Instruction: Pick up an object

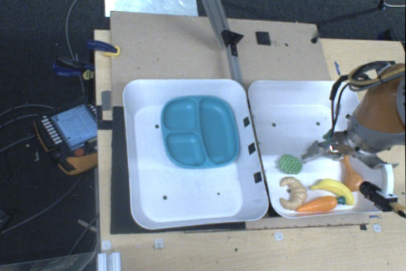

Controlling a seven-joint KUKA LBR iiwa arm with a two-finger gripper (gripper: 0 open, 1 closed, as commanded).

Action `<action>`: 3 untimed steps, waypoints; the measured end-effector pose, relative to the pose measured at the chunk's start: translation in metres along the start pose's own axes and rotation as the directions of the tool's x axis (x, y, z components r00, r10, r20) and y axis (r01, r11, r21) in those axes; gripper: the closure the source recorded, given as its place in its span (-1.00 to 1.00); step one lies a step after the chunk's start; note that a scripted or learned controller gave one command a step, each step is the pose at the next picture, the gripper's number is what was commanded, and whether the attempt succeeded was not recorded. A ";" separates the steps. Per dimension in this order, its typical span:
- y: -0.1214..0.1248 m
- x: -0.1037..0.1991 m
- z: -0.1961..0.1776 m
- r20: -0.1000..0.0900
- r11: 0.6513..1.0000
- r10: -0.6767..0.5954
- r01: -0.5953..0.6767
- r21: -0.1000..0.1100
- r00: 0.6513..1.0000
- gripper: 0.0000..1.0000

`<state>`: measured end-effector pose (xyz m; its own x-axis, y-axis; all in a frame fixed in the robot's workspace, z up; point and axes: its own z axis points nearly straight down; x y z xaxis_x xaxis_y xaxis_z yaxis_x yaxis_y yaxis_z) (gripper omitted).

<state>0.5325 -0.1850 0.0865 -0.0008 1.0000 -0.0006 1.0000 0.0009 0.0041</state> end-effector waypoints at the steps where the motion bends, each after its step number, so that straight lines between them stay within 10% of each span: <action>1: 0.003 -0.001 -0.013 0.003 1.000 -0.001 0.001 -0.009 1.000 1.00; 3: 0.004 -0.010 -0.130 0.002 1.000 -0.003 0.003 -0.002 1.000 1.00</action>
<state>0.5362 -0.1953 0.2162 -0.0036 1.0000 -0.0026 1.0000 0.0036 0.0063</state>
